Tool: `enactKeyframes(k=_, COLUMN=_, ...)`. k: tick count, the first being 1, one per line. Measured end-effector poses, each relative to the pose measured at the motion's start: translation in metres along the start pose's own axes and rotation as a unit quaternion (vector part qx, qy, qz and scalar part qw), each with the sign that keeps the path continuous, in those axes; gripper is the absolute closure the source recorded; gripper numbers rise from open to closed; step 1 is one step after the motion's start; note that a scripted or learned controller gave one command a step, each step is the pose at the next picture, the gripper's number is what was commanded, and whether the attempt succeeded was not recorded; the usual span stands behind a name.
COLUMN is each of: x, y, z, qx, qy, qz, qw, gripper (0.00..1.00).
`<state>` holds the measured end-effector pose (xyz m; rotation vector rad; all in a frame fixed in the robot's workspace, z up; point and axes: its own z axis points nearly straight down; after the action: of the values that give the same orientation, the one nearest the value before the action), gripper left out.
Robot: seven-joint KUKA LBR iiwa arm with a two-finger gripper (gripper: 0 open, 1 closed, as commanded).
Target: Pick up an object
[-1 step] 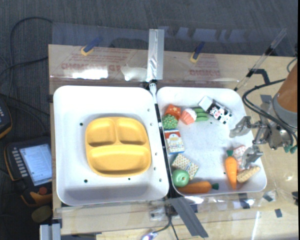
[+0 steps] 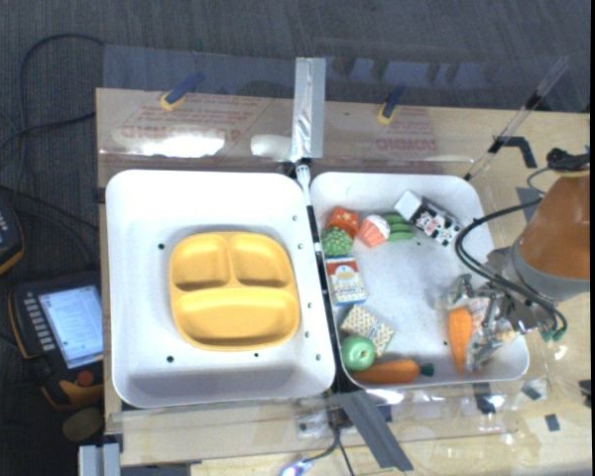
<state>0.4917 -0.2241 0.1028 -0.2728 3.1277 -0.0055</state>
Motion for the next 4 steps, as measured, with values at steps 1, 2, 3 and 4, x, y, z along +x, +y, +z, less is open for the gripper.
enactKeyframes(k=1, x=-0.006, y=0.021, z=0.012, qx=0.002, qy=-0.004, qz=0.012, qw=0.9999, gripper=0.0)
enactKeyframes(k=2, x=-0.01, y=0.033, z=0.012, qx=0.004, qy=-0.006, qz=0.027, qw=0.9996, gripper=0.0)
enactKeyframes(k=3, x=-0.012, y=0.034, z=0.001, qx=0.005, qy=-0.007, qz=0.026, qw=0.9996, gripper=1.0)
enactKeyframes(k=4, x=-0.051, y=0.07, z=0.011, qx=0.001, qy=-0.005, qz=0.178, qw=0.9841, gripper=1.0)
